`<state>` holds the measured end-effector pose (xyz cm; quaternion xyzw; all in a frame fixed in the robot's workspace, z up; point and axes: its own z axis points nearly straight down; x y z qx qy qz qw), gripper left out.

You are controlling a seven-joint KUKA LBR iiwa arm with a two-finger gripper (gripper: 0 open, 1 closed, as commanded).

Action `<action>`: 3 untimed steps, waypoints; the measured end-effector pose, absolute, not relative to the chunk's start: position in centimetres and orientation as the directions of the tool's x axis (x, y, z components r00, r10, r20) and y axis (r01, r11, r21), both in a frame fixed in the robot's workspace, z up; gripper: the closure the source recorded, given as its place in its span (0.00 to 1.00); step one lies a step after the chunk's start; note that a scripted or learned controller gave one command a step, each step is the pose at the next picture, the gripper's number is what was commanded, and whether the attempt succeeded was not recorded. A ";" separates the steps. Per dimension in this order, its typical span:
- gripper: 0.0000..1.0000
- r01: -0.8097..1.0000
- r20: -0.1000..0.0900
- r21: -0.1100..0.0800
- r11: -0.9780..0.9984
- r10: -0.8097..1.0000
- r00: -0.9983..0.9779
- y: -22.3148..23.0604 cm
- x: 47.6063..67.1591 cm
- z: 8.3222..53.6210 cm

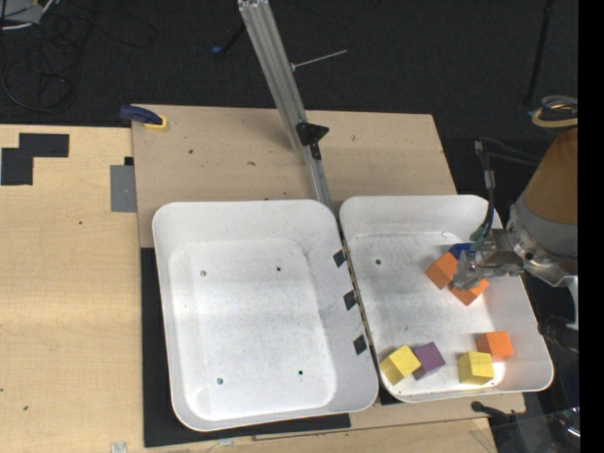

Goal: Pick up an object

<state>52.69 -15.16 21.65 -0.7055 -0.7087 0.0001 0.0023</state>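
— Nearest the lower edge, what lies in the right bin (415, 217)?

— Four small blocks along its near wall. At the left a yellow block (400, 362) touches a purple block (429, 357). Further right, a second yellow block (476, 367) sits just in front of a small orange block (496, 345), and those two touch as well.

— And the left bin (189, 223)?

— White, shallow, standing side by side with the right one; black clips (349, 299) sit along the seam between them.

— Where is the gripper (469, 270)?

— Further back in the right bin, towards its right wall. It comes in from the right on the grey arm, with the orange band (557, 179) above the wrist. It is down among a little cluster: an orange block (441, 271) just to its left, another orange piece (469, 293) at its near side, and a bit of blue (461, 250) behind.

— Are its jaws gripping one of them?

— I cannot tell. The fingers sit tight against the cluster, but whether they are spread or closed on a block is not clear from above.

— Beyond the bins?

— A wooden board (283, 154) carries a slanted aluminium bar (280, 83) leaning back to the dark floor, and a blue-and-yellow clamp (143, 116) is at the board's far left corner.
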 end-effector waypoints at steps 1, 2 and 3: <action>1.00 1.000 0.001 -0.002 0.004 1.000 -0.004 -9.7 54.7 22.6; 1.00 1.000 0.002 -0.003 0.004 1.000 -0.004 -5.1 56.9 21.7; 1.00 1.000 0.002 -0.002 0.004 1.000 -0.004 -0.7 57.9 22.5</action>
